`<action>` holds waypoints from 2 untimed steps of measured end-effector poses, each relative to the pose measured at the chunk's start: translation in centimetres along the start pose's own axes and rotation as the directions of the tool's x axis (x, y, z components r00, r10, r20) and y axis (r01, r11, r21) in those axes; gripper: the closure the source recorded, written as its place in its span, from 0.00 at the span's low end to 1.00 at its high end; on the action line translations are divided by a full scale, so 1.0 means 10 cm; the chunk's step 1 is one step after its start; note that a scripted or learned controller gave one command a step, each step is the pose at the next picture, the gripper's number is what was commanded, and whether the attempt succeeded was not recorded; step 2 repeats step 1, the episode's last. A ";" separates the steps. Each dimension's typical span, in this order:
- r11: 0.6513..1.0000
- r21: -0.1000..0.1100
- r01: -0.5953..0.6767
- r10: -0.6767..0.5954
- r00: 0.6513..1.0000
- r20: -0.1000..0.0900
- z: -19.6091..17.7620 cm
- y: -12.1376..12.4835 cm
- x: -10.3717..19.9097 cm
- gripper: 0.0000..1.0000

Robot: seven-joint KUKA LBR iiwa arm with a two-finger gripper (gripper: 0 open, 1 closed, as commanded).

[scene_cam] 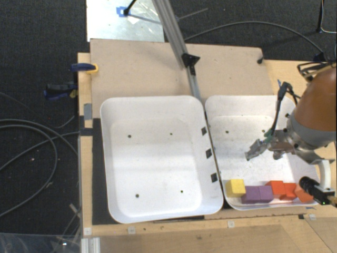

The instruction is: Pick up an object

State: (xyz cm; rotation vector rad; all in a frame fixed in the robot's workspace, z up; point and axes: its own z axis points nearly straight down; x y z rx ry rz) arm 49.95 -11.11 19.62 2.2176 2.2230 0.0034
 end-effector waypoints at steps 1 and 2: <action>1.000 0.000 0.000 0.000 1.000 0.000 0.00 0.00 0.00 0.00; 1.000 0.000 0.000 0.000 1.000 0.000 0.00 0.00 0.00 0.00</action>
